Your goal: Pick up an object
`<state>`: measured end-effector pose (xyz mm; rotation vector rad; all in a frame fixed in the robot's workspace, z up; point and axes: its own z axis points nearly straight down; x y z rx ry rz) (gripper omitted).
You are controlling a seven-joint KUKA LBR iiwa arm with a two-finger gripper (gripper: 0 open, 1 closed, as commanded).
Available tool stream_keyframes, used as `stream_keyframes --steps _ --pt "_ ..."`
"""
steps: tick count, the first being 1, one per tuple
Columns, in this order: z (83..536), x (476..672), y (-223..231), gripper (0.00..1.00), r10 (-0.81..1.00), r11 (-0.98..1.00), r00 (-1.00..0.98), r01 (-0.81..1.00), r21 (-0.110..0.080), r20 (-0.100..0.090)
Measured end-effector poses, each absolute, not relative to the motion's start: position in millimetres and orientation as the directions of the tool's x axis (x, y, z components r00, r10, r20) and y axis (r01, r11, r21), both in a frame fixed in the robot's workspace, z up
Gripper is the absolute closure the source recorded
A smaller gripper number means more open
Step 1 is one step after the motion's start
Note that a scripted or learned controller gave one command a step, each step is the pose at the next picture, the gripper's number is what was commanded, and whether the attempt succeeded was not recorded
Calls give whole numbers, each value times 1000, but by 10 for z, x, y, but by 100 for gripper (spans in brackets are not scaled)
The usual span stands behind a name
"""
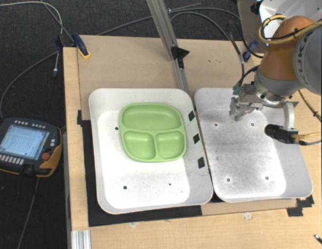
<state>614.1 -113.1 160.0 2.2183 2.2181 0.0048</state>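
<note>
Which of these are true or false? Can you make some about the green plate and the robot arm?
1. The green plate lies in the left bin. True.
2. The green plate has three compartments. True.
3. The gripper hangs above the green plate. False: it is over the right bin.
4. The green plate is between the gripper's fingers. False: the plate lies apart from it, in the other bin.
</note>
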Motion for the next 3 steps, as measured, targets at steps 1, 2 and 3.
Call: stream_keyframes --steps 1,2,3 --pt "2201 6170 -1036 100 1000 3 -3 1000 8 -1" --pt "2362 6180 -1031 100 1000 1 -1 1000 4 0" --pt "2264 6029 -451 100 1000 6 -6 1000 -3 3"
